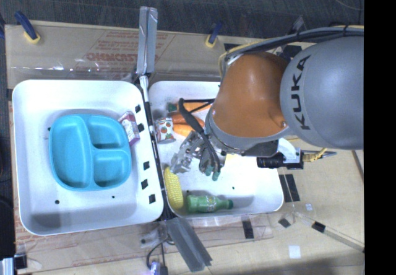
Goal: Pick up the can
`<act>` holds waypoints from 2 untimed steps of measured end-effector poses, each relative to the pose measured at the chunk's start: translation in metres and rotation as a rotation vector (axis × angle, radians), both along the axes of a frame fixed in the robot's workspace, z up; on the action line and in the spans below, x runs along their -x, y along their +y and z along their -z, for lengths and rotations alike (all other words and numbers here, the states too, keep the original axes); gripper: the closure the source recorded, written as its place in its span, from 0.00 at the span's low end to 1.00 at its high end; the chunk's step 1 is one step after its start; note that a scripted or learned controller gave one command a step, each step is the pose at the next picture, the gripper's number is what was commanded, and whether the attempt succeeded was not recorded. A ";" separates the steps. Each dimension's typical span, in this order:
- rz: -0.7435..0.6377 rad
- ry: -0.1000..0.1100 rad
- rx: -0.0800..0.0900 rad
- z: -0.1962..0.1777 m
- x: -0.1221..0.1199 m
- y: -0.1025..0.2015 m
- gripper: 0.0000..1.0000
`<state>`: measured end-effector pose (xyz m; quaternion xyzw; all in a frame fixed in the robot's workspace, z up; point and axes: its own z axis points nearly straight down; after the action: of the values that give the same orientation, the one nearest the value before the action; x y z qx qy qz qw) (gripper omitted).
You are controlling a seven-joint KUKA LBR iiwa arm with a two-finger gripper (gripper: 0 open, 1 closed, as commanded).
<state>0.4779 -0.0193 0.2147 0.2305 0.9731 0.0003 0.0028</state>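
Note:
The can [164,129] is small, with a red and white label, and lies near the left wall of the right bin [266,199], toward the back. My gripper [198,165] hangs over the middle of that bin, to the right of the can and a little nearer the front, apart from it. Its fingers [184,157] are spread open with nothing between them. The orange wrist band and the grey arm cover the back right part of the bin.
An orange carrot-like piece [183,120] lies just right of the can. A corn cob [174,187] and a green bottle [207,203] lie along the front of the right bin. The left bin [31,144] holds a blue divided tray [90,150] and a small packet [129,126].

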 end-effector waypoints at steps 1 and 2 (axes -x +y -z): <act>-0.242 -0.001 0.002 -0.040 0.000 -0.009 1.00; -0.246 -0.006 0.003 -0.050 -0.002 -0.009 1.00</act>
<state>0.4799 -0.0283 0.2652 0.1093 0.9940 -0.0004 0.0062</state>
